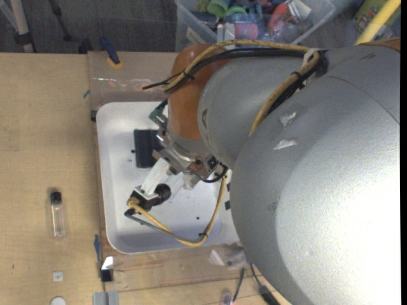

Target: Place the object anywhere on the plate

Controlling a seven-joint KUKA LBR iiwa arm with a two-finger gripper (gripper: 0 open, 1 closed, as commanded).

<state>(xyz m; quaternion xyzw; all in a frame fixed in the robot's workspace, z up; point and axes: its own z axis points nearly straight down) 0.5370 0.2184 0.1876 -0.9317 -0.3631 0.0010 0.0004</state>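
Gripper, its state impossible to tell beneath the grey wrist, hangs over the middle of the shallow white bin, with the black rectangular block, probably the task's object, just beside it toward the bin's left edge, long axis far-to-near.

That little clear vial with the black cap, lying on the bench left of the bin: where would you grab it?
Probably at the middle of the vial, coming straight down from above and squeezing across its narrow width. It lies flat on the bench with both long sides free.
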